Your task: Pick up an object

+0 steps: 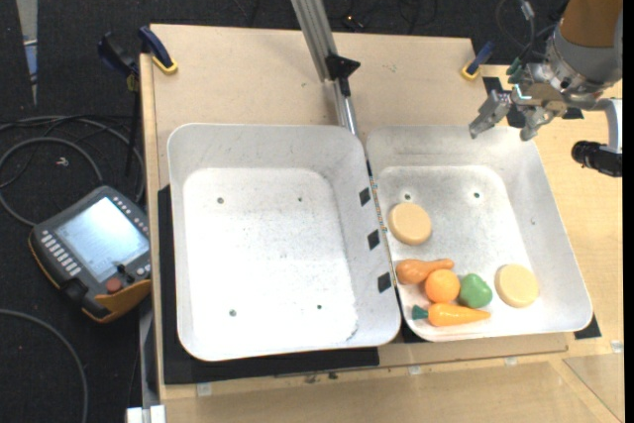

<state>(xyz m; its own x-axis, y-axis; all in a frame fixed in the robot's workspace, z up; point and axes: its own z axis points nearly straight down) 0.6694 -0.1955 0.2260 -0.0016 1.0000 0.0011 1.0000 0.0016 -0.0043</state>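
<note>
Toys (pixel 446 287) in bin, gripper (pixel 507 122) well apart

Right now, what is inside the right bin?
Inside the right bin: two tan discs, an orange ball, a green piece, a carrot and an orange piece, partly hidden behind the ball.

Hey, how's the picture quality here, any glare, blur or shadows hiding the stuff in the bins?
In the camera view, lighting is even and bright; the white right bin looks slightly washed out but has no harsh glare. The orange ball, green piece and two tan discs read sharply with only soft shadows. The gripper at the bin's far edge is a little soft, its fingers hard to make out.
</note>
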